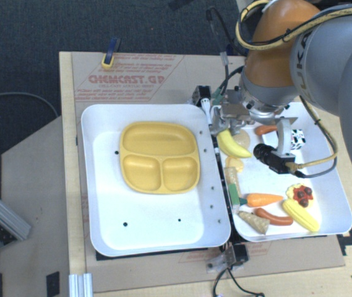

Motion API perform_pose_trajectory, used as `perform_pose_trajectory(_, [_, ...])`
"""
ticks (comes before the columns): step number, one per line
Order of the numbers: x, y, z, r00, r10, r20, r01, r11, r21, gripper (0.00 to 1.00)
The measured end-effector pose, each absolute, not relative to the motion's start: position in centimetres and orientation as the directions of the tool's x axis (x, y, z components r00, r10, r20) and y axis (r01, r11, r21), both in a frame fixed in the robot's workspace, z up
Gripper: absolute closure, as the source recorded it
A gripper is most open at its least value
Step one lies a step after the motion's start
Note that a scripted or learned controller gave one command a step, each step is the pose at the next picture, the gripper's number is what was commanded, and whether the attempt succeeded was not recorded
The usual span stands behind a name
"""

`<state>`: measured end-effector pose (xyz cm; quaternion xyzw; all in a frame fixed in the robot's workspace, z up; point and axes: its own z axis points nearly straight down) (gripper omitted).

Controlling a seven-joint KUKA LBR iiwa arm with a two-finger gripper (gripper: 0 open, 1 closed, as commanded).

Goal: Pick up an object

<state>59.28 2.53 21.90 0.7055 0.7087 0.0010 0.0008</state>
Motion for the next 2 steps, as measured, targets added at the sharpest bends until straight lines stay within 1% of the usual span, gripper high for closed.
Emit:
perform_pose_trajectory(1, [58.5,2.1,21.5,0.001,1.0,0.0,1.0,-0.001,-0.003,1.0])
perform_pose_trajectory(2, [57.4,2.1,22.8,0.001,1.0,0.001,1.0,-0.001,-0.003,1.0])
